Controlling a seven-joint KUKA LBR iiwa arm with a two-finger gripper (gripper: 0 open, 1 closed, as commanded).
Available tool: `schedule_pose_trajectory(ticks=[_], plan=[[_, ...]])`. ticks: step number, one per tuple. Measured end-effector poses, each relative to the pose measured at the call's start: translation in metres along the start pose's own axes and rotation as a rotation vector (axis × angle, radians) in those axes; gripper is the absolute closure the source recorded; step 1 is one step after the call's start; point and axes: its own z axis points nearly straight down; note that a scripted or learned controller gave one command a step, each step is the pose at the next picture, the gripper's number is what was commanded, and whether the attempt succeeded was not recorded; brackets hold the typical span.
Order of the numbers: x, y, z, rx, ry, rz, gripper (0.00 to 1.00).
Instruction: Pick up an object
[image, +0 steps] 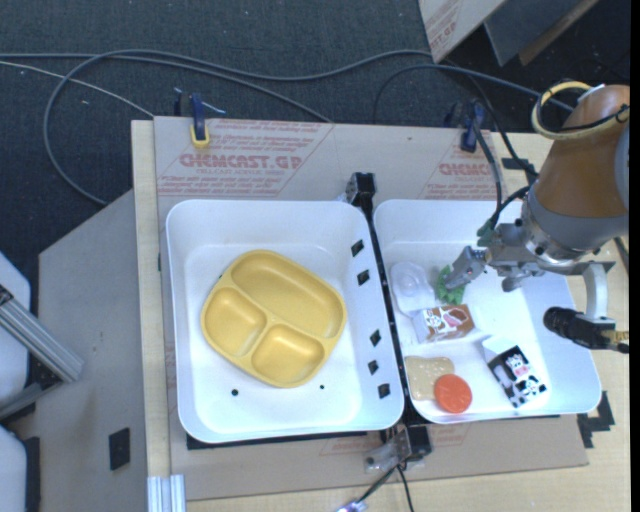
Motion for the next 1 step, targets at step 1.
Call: schedule_pose_trajectory(ticks=[1], plan=[[0.0001,0.003,-0.0069,-0.014,-0.002,-0.003,0.0]])
